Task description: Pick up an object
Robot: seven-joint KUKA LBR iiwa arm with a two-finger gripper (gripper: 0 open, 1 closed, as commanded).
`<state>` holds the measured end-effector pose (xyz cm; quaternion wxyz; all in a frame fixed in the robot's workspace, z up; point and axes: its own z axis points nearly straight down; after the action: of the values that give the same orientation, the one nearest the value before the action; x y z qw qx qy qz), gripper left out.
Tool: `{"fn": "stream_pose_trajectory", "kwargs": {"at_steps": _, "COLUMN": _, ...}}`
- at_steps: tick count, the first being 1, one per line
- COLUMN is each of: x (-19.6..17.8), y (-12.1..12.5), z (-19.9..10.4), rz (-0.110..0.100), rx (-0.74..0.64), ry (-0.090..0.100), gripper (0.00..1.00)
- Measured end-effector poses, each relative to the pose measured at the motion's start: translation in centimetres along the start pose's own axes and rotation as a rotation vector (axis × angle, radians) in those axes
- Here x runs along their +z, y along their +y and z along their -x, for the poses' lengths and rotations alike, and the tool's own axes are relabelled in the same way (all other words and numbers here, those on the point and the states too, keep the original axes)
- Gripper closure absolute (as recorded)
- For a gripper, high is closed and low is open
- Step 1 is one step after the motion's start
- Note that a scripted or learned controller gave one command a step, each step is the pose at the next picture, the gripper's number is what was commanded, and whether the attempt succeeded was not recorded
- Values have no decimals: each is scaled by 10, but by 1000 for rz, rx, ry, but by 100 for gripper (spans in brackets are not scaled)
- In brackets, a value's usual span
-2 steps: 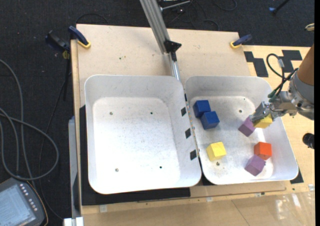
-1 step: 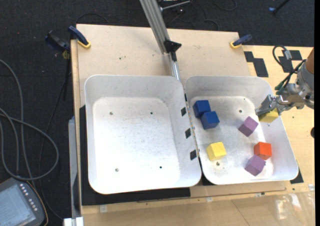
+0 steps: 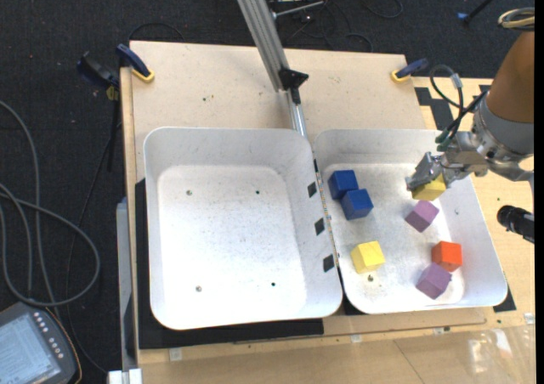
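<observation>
My gripper (image 3: 429, 177) hangs over the upper right part of the right bin (image 3: 484, 229), reaching in from the right. A small yellow block (image 3: 432, 190) sits right at its tip, partly covered by it; whether the block is gripped or just lies beneath is unclear. Other blocks lie loose in the same bin: two blue cubes (image 3: 342, 181) (image 3: 358, 202) touching each other near the left wall, a yellow cube (image 3: 369, 255), a purple cube (image 3: 422, 216) just below the gripper, an orange cube (image 3: 447, 254) and a second purple cube (image 3: 434, 280).
The left bin (image 3: 153, 161) stands beside the right one, sharing a raised middle wall (image 3: 319, 204). A slanted metal rail (image 3: 259, 17) runs from the top down to the bins' junction. Clamps (image 3: 136, 64) (image 3: 410, 70) hold the board's back corners.
</observation>
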<state>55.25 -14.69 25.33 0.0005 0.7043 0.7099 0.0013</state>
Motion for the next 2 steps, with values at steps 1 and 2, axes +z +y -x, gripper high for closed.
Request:
{"fn": "stream_pose_trajectory", "kwargs": {"at_steps": 1, "x": 7, "y": 7, "z": -43, "rz": -3, "rx": 1, "ry": 0, "gripper": 100}}
{"fn": "stream_pose_trajectory", "kwargs": {"at_steps": 2, "x": 3, "y": 7, "z": -91, "rz": -3, "rx": 0, "ry": 0, "gripper": 100}}
